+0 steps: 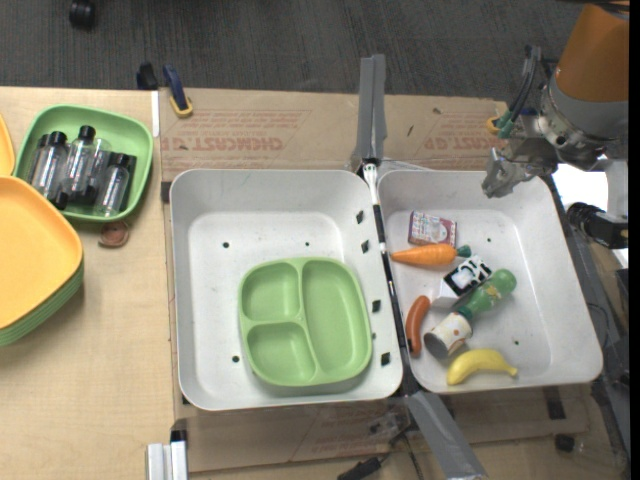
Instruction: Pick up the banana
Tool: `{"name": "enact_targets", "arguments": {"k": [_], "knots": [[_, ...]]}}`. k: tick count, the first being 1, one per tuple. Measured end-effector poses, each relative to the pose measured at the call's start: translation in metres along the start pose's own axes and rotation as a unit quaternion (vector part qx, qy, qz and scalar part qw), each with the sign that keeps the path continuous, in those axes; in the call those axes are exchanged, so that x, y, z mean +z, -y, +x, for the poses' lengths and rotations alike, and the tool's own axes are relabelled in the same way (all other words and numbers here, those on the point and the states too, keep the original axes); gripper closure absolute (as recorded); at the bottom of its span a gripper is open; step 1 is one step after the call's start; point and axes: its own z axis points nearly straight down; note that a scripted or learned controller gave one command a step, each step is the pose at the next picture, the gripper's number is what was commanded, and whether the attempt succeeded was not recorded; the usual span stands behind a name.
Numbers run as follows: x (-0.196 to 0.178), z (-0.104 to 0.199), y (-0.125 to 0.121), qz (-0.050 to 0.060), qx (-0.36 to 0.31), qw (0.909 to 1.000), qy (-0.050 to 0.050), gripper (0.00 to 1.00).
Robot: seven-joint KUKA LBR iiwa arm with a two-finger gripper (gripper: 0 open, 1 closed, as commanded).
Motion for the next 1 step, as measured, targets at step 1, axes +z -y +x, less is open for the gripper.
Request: {"name": "enact_targets", "arguments": {"k": [1], "knots": [[0.0509,0.0473,0.002,-0.002,-0.157,0.9876,0.0,1.0]]}}
